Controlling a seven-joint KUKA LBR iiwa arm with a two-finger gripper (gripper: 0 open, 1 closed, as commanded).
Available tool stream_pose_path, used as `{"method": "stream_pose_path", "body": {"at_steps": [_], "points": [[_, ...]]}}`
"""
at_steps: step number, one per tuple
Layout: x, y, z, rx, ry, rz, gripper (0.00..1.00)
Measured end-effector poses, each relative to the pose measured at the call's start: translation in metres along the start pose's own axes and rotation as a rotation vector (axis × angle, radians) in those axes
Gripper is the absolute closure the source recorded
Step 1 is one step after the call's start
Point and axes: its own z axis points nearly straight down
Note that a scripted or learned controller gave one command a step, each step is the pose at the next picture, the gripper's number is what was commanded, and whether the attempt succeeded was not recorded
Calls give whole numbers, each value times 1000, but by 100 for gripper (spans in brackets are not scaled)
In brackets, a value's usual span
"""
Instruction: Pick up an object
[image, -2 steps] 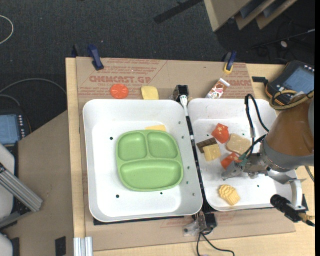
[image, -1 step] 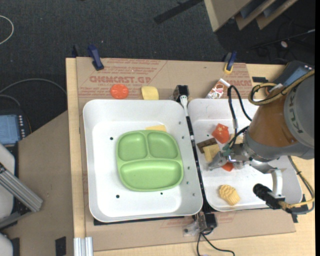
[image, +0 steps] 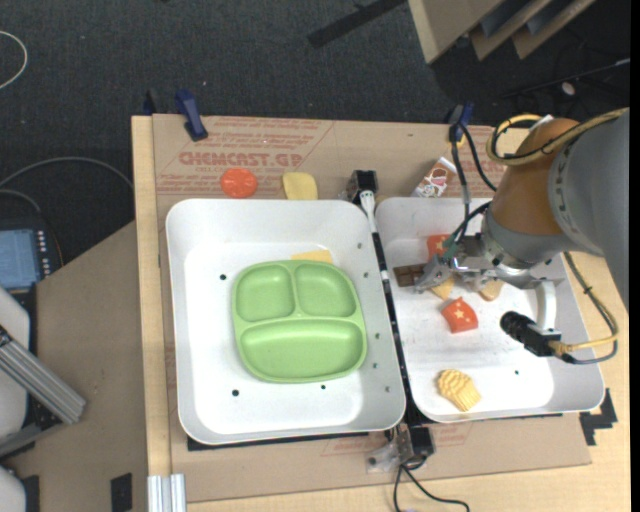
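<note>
Bulky grey arm (image: 598, 190) with an orange band (image: 530, 195), yellow and black cables, metallic gripper (image: 455, 268).

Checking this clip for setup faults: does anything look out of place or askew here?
Yes. An orange round piece, a yellow piece and a small packet lie on the cardboard behind the bins, outside both.

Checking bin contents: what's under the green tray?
The green tray lies on the left bin floor. A yellow piece pokes out at its far edge; the rest underneath is covered.
</note>
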Motion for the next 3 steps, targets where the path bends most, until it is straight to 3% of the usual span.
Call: {"method": "stream_pose_path", "body": {"at_steps": [1, 2, 3], "points": [[17, -63, 0, 11, 4, 4, 0], [15, -60, -11, 4, -1, 5, 100], [93, -30, -106, -6, 6, -8, 100]]}}
